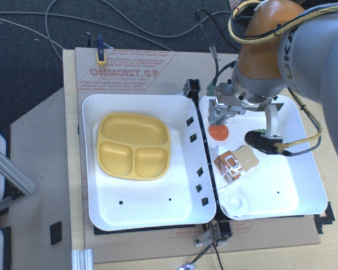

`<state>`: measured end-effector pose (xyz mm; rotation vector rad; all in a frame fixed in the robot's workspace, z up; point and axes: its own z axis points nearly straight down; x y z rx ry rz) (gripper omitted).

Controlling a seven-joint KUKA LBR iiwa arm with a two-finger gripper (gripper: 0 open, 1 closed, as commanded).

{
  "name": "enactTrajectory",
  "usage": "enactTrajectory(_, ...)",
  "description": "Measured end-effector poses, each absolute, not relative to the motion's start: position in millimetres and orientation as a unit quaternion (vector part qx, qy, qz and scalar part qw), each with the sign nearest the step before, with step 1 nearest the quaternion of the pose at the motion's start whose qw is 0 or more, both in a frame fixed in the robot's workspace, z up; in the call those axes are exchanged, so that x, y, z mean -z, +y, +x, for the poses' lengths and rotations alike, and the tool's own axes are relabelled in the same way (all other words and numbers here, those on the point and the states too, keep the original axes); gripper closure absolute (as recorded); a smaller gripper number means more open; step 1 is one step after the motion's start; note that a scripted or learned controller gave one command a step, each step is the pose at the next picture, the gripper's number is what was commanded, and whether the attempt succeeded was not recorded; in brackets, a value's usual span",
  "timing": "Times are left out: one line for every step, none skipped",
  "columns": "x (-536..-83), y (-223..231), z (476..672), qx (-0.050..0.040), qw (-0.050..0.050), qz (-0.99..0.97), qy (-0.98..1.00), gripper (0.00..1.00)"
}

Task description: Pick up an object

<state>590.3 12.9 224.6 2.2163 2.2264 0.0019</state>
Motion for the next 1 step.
enactTrajectory(-219.5, 70.9, 613.8, -0.0014, 0.0, 0.705, 0.709, 1.0)
